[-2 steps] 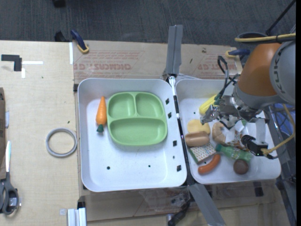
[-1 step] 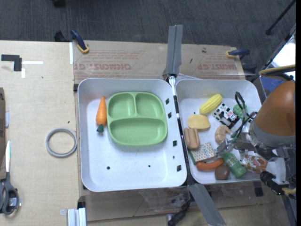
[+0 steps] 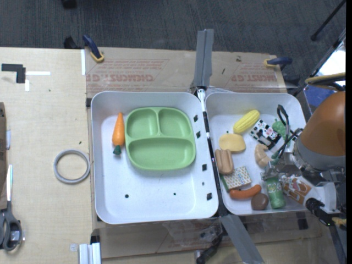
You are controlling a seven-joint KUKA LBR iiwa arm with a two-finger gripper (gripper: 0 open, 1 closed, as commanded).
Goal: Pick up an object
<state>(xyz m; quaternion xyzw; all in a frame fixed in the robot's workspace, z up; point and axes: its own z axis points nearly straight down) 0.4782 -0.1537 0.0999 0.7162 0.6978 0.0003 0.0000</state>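
Note:
The right bin (image 3: 220, 100) holds several toy foods: a yellow corn cob (image 3: 246, 121), a black-and-white cow figure (image 3: 264, 132), a pale yellow bun (image 3: 232, 142), a hot dog (image 3: 224, 161), a speckled cracker (image 3: 237, 177), a red sausage (image 3: 246, 192), a brown lump (image 3: 259, 202) and a green bottle (image 3: 275, 194). My gripper (image 3: 273, 170) hangs low over the right side of this bin. It sits just above the green bottle and beside a tan piece (image 3: 262, 156). The arm's orange band (image 3: 329, 126) covers the bin's right wall.
The left bin (image 3: 102, 164) holds a green divided plate (image 3: 160, 137) and an orange carrot (image 3: 118, 131) beside it. A grey ring (image 3: 71, 165) and scissors (image 3: 10, 227) lie on the bench to the left. A printed carton (image 3: 297, 188) lies at the right bin's edge.

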